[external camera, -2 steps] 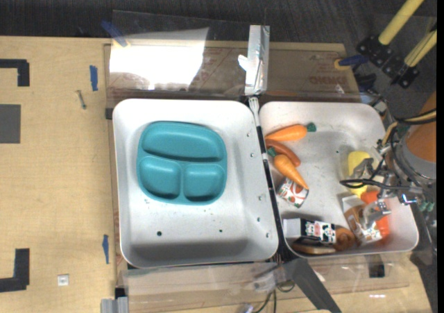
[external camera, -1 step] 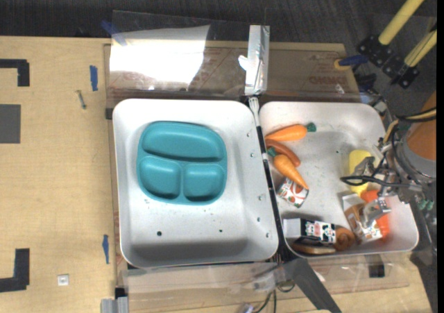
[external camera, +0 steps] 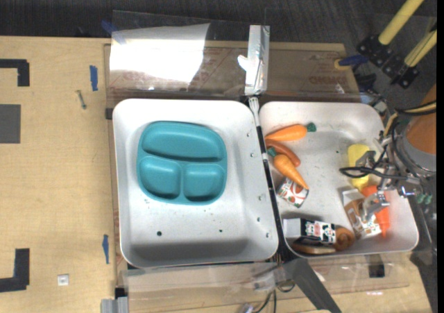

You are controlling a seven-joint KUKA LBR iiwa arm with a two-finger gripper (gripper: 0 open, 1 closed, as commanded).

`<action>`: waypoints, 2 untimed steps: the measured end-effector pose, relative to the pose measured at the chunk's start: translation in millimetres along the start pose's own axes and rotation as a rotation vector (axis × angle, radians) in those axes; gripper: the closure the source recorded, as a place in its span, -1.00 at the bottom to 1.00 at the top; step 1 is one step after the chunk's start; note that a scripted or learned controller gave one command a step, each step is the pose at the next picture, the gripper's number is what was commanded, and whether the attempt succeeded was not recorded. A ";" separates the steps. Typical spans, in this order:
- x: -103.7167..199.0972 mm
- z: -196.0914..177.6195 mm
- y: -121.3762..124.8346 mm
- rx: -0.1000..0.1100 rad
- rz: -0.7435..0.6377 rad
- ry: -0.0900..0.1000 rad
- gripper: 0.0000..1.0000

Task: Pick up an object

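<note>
The right bin (external camera: 326, 119) holds the loose objects. An orange carrot (external camera: 286, 132) lies near its back left, and another carrot (external camera: 289, 168) lies just below it along the divider. A small red and white carton (external camera: 293, 194) sits under that carrot. A black and white box (external camera: 318, 230) and a brown piece (external camera: 325, 243) lie at the front wall. A yellow object (external camera: 359, 155) rests toward the right. My gripper (external camera: 377, 200) is low in the bin's right side, over a crinkled packet (external camera: 356, 212) and an orange object (external camera: 383, 221).
The left bin (external camera: 132, 235) carries a teal divided plate (external camera: 182, 160). A clear plastic sheet (external camera: 159, 55) lies behind the bins. Cables and the arm's orange band (external camera: 423, 137) crowd the right bin's right wall. Tan bench surface (external camera: 48, 187) stretches to the left.
</note>
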State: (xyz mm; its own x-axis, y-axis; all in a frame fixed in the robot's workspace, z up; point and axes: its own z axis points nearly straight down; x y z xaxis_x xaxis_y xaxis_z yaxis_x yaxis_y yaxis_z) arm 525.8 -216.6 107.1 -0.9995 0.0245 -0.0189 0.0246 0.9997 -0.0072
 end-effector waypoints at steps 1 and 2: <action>10.9 -2.5 3.1 0.016 0.106 -0.032 -1.00; 24.2 -4.5 20.5 0.018 0.158 -0.046 -1.00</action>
State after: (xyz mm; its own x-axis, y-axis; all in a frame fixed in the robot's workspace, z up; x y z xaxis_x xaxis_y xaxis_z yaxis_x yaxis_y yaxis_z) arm 502.0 -195.5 111.0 -0.9812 0.1806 -0.0673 0.1822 0.9831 -0.0182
